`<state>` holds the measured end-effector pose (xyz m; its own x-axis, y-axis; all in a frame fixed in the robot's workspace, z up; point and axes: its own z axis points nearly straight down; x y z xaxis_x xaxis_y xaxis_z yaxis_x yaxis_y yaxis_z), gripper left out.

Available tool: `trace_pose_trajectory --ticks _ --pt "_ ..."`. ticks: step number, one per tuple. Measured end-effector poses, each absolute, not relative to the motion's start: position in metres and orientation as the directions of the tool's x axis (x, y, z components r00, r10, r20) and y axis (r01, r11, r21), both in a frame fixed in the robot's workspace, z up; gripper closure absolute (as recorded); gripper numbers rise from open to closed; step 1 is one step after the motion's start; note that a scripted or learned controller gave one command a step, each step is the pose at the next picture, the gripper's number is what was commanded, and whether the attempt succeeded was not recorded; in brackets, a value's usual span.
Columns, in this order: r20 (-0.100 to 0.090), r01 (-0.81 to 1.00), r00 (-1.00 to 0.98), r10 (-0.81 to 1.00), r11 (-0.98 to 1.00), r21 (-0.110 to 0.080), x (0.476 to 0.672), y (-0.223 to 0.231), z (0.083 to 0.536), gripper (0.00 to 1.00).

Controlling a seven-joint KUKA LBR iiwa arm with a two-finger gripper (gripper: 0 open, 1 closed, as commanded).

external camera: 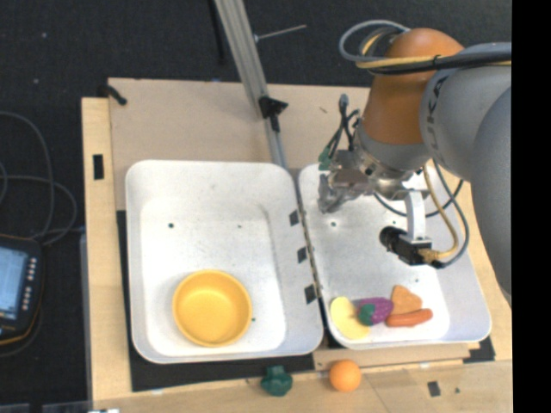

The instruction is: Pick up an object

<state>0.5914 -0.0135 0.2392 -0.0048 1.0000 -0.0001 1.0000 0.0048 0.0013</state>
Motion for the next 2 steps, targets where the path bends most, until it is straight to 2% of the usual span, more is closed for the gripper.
trace_pose_trajectory --ticks 1,2 --pt "-0.001 1.0 -0.003 1.0 0.003 0.0 0.618 0.024 0.249 1.0" --pt "-0.001 1.0 -0.005 1.0 0.005 0.002 0.649 0.067 0.235 1.0"
